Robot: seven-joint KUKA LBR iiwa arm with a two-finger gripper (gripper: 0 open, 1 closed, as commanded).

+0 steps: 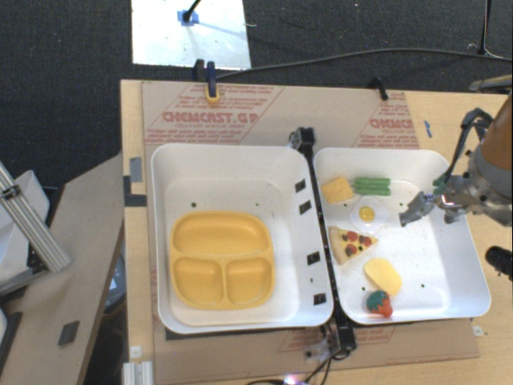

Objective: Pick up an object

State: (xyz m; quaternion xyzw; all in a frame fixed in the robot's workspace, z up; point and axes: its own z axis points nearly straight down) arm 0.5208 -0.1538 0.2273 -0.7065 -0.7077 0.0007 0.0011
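I reach in from the right over the right-hand bin [461, 255], and my gripper [417, 209] hangs above its upper middle, the dark fingertip pointing left toward the toy food. Nothing sits between my fingers, and from this slant I cannot tell whether they are spread or pressed together.

The things I could pick up all lie in the left half of this bin. Nearest my fingertip is the fried egg [367, 213], flat on the white floor just to its left. Above the egg, the green beans [372, 185] lie crosswise, and the yellow cheese wedge [337, 189] sits beside them, close to the wall between the two bins. Below the egg lies the pizza slice [352, 243], its wide edge toward that wall. Further down is a yellow oval piece [383, 276], perhaps a potato chip or lemon slice, and beside its lower end a strawberry [379, 302] rests near the bin's front wall.

The left-hand bin [232, 159] holds a yellow divided tray [222, 258], with one large compartment and two small ones.
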